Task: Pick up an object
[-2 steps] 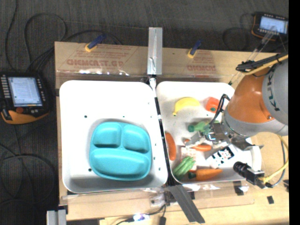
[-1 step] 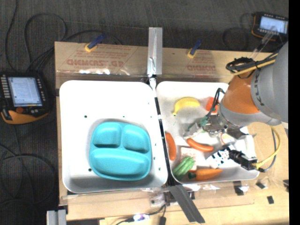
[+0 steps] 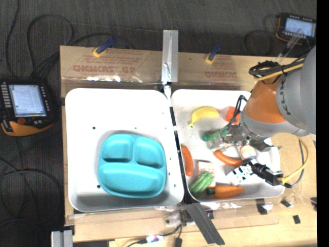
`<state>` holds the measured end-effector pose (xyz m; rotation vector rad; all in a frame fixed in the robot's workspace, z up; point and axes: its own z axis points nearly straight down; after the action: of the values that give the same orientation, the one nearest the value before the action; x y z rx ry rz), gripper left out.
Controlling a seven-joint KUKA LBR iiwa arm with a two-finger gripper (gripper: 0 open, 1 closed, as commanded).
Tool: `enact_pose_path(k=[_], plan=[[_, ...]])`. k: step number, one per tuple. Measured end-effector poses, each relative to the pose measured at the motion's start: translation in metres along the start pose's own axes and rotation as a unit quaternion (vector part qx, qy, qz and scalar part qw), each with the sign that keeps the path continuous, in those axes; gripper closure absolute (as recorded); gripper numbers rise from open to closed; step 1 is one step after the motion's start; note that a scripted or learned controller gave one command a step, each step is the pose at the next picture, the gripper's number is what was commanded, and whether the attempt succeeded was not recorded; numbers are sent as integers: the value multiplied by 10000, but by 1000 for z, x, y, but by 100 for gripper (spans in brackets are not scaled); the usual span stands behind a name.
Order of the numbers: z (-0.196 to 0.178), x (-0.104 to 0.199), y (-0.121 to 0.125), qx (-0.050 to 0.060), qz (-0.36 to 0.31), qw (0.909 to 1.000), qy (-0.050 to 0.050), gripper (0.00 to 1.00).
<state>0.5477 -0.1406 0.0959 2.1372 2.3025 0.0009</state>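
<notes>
Carrot [image 3: 226,191]: lies along the 6 o'clock wall of the right bin [image 3: 177,138], touching a green leafy vegetable [image 3: 201,181] on its 9 o'clock side.
Hot dog [image 3: 187,159]: flat against the right bin's 9 o'clock wall, little room between.
Red pepper [image 3: 229,157]: mid-bin, just under the wrist.
Gripper [image 3: 232,134]: low over the bin's centre, crowded by a small green item [image 3: 208,136] at 9 o'clock; whether its fingers grip anything, or how wide they stand, cannot be told.
Banana [image 3: 203,114]: toward 12 o'clock, open floor around it.
Left bin [image 3: 82,107]: holds a blue divided tray [image 3: 132,164]; wide bare floor at 12 o'clock.
Arm: enters from 3 o'clock.
</notes>
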Motion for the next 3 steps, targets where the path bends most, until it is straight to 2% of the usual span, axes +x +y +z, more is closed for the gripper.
enact_pose_path(k=[1, 2, 3], plan=[[-113, 93, -39, 41, 140, 9999, -4, 100], [-129, 135, -3, 34, -901, 9959, -12, 100], [-155, 85, 21, 31, -296, 9996, -18, 100]])
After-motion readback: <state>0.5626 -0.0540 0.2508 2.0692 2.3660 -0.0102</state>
